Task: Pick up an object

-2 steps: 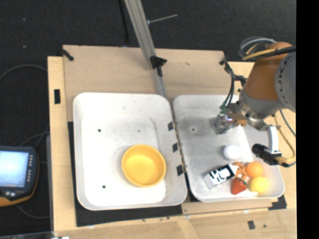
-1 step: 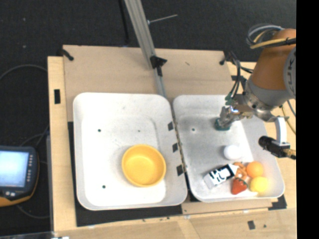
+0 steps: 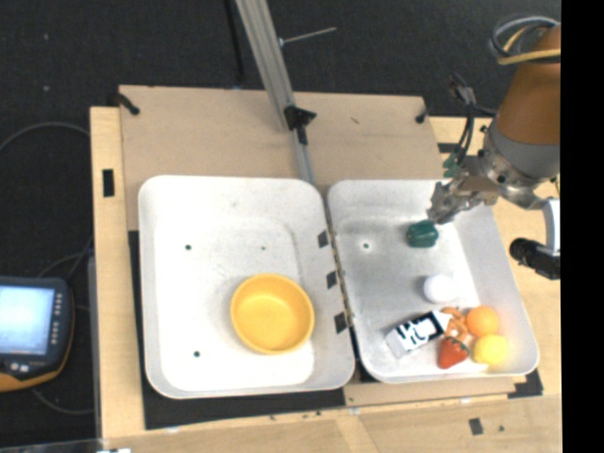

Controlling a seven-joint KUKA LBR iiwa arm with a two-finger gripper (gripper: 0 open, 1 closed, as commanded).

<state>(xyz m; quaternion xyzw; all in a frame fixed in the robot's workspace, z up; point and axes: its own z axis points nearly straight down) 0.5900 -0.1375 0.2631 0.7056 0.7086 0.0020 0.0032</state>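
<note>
Over the right bin [image 3: 491,253], gripper [image 3: 442,208] hangs just beside green ball [image 3: 422,235], prob. lining up a grab; finger state: can't tell.

Two white bins sit side by side. The left bin [image 3: 170,215], well away from the gripper [image 3: 442,206], holds one yellow bowl [image 3: 273,313]. The right bin [image 3: 377,206] holds six things: one green object [image 3: 422,235] just below the gripper, one white ball [image 3: 439,288] beyond that, then one black-and-white box [image 3: 415,333], one strawberry [image 3: 452,352], one orange [image 3: 482,321] and one lemon [image 3: 491,350] farthest off.
</note>
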